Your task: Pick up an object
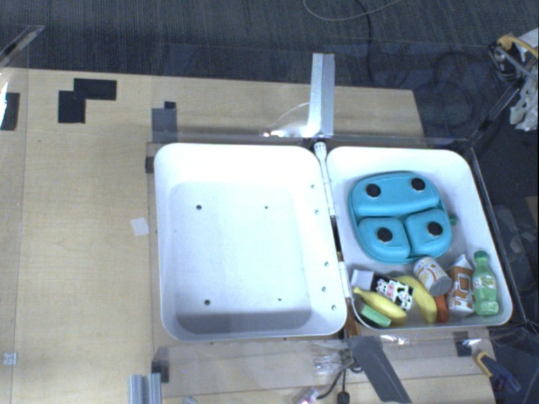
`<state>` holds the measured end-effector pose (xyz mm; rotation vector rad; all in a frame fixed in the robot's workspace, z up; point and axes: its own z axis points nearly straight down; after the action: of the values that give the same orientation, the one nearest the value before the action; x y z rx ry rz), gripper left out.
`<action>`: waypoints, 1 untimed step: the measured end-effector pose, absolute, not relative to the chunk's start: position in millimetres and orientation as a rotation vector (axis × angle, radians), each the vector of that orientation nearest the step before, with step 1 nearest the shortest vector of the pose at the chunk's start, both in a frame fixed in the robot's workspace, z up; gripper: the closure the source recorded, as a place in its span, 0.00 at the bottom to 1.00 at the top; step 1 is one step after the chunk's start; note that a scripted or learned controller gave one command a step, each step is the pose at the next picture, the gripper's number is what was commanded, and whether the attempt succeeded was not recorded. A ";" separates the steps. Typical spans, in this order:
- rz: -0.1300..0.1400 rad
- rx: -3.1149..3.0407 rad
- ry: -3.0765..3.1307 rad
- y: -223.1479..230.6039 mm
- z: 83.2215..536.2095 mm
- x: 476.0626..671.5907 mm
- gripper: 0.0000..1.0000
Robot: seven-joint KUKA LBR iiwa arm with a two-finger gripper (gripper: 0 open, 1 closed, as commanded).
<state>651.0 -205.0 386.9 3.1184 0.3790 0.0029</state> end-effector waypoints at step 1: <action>0.004 3.122 0.353 -201.4 374.0 645.5 1.00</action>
<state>645.5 -201.4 374.0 3.1217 0.3535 0.0038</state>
